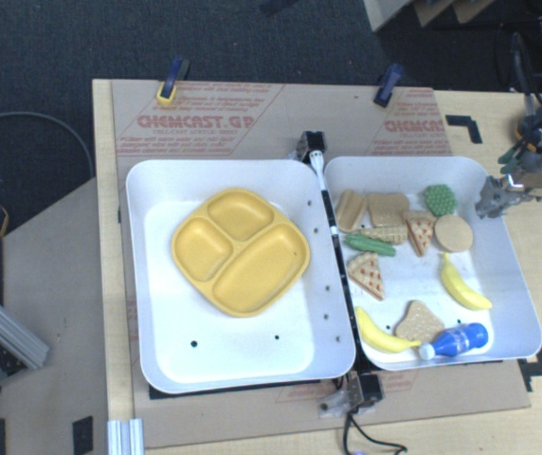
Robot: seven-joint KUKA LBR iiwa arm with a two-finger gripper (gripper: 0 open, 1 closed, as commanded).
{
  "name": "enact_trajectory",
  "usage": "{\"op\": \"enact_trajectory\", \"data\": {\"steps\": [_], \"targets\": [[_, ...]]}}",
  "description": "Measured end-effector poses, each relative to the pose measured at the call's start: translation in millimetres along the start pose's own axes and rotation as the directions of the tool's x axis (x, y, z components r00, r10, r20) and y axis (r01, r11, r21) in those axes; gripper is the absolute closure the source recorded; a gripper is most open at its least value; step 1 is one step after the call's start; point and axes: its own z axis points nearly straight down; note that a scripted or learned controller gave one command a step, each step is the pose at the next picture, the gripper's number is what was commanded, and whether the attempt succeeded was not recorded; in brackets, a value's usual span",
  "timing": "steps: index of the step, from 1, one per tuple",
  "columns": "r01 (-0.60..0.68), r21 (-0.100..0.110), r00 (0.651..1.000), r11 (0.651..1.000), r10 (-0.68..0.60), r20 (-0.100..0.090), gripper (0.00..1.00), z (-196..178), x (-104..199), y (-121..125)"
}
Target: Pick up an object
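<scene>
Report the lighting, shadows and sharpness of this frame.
Camera view: even overhead light, only soft shadows beside the yellow plate; white bins bright but not blown out; toy food reads sharp; gripper at the right edge looks slightly soft.

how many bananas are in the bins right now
2. One banana lies toward the right side of the right bin, below the round cookie. The other banana lies along that bin's front edge, beside the blue bottle. None seem hidden.

Dark carpet floor [63, 27]; wooden bench [252, 112]
</scene>
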Motion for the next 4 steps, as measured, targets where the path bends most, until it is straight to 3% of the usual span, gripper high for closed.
{"op": "enact_trajectory", "data": {"steps": [3, 4], "targets": [[0.004, 0.006, 1.000, 1.000, -0.004, -0.005, 1.00, -13.5, 151.1, -16.3], [0.004, 0.008, 1.000, 1.000, -0.004, -0.005, 1.00, 0.0, 209.9, -25.7]]}}
